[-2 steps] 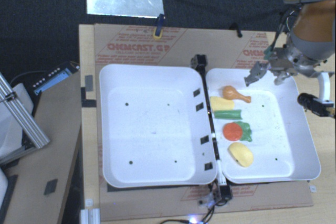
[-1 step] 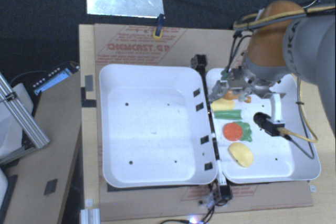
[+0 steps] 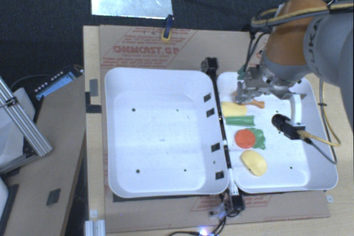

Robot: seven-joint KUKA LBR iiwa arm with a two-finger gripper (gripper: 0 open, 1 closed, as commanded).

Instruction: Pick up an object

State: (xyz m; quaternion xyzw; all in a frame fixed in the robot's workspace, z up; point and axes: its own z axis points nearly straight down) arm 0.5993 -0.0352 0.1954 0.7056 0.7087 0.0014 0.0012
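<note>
The robot's pincer [image 3: 247, 94] hangs low over the far end of the right bin [image 3: 318, 174]; whether it is spread or pressed together I cannot tell. A small orange stick [image 3: 255, 103] lies just beside it on the near side, long axis crosswise. Nearer still lie a yellow-green piece [image 3: 237, 110], a red tomato [image 3: 245, 139] and a yellow lemon [image 3: 254, 162].

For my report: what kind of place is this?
Probably a robotics lab test bench: a robot arm reaches over two white bins, with toy food as pick objects, on a cardboard sheet.
</note>
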